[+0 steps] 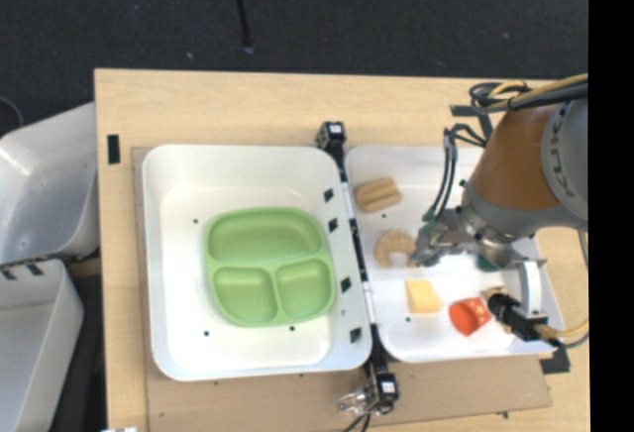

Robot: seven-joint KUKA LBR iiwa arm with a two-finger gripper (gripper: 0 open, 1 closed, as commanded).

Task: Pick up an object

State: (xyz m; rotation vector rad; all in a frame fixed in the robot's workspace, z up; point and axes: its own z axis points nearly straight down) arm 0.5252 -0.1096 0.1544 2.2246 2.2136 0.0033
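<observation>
From my feed, nearest the bottom edge of the right bin [436, 353] I see a red object [470, 315], short and lumpy, its longer side running roughly down-left to up-right; its right end meets a black and yellow fitting [517, 314] so I cannot make out where it finishes. Just left of it lies a yellow block [423, 296], upright in the picture, long axis running near to far, narrower at the near end. Both rest on the bin floor, apart from each other.

Further in, a tan crumbly piece [393, 245] sits just left of the gripper [432, 250]. The gripper hangs low over the middle of the right bin, and its tip is a dark blur against the wrist (I cannot tell whether it is apart or together, or whether it touches the tan piece). Nothing shows clamped in it. A small green bit [484, 262] peeks from under the arm, mostly hidden.

Beyond that, a brown roll-shaped object [377, 193] lies with its long axis across the bin, tilted slightly up to the right, well clear of the gripper.

In the left bin [163, 222] a green divided plate [269, 265] sits flat, one wide compartment at the far side, two smaller ones nearer.

The arm [525, 167] covers the far right part of the right bin, and its orange band is cut off at the frame's edge.
</observation>
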